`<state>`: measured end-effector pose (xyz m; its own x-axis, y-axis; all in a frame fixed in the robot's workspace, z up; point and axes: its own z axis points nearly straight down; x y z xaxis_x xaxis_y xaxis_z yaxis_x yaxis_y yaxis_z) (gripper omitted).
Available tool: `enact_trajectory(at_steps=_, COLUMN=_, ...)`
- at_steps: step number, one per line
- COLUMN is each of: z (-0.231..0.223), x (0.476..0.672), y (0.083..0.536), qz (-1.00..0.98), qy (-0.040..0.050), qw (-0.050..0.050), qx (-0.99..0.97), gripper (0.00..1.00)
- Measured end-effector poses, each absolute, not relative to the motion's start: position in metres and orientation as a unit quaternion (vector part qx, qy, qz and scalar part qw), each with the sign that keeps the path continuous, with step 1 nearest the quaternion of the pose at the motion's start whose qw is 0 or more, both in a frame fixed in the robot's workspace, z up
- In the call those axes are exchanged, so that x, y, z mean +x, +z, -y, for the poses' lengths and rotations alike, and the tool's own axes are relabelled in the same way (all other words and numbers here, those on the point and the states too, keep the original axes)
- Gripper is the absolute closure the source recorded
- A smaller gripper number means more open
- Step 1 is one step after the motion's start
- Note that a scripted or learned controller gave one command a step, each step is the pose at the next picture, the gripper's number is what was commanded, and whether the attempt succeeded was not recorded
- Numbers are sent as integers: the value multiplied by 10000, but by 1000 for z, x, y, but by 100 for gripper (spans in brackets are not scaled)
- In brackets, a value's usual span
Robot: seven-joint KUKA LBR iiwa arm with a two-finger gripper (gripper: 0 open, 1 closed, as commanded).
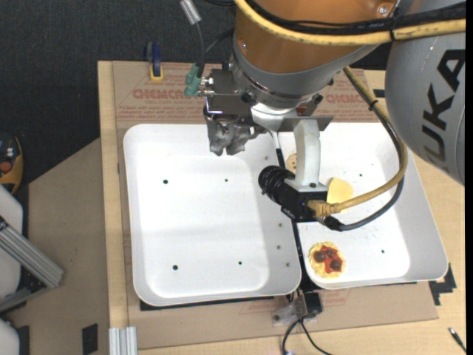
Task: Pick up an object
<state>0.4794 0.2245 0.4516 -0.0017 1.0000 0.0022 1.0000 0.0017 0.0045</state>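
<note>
**Readable text on the board and the arm**

Red block letters reading "CHEMCH", cut off by the arm, run along the far edge of the brown cardboard sheet (pixel 140 93) under the bins; more red lettering to its right is too hidden to read; large black letters "UK" show on the grey arm casing (pixel 436 102).

A single fixed camera looks down at a slant from above the bench; both white bins, the left bin (pixel 199 220) and the right bin (pixel 377 198), lie side by side in frame; the arm (pixel 318 28) enters from the right and looms large, close beneath the lens.
</note>
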Motion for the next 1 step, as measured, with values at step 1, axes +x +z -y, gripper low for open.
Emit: enact_trajectory(at_steps=1, z=-222, x=479, y=479, qz=-7080, qy=25, qw=10, qx=7062, gripper=100)
